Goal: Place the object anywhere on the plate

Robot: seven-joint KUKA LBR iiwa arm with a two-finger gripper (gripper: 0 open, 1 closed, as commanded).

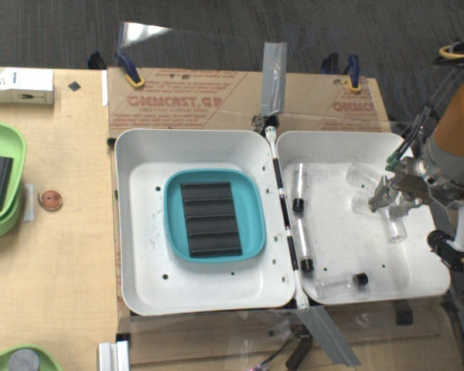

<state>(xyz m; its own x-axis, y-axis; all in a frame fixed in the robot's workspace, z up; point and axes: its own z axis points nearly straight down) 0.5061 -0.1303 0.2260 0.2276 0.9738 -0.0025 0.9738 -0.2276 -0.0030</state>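
The wooden surface (62, 284) runs out of view on the left and bottom, so a green dish (4, 180) at its left edge is cut off, as is a grey-lidded green item (22, 359) in the lower corner. On it lies brown printed cardboard (216, 99), and on that two shallow white plastic bins with rounded corners. The left bin (139, 284) holds the teal plate (251, 207), a glossy rounded square with a black ribbed rectangular insert (210, 219) at its centre. The right bin (417, 284), touching the left one along a shared rim, holds several clear plastic tubes with black caps, hard to make out against the white floor: one upright tube (298, 188) just right of the shared rim, another (303, 252) below it, and one (344, 283) lying near the bin's bottom edge. The arm (452, 141), partly cut off at the right, reaches over the right bin. Its tool (392, 199) sits well right of the plate, over a faint clear tube (394, 226); whether its fingers are wide, narrow or gripping cannot be told.
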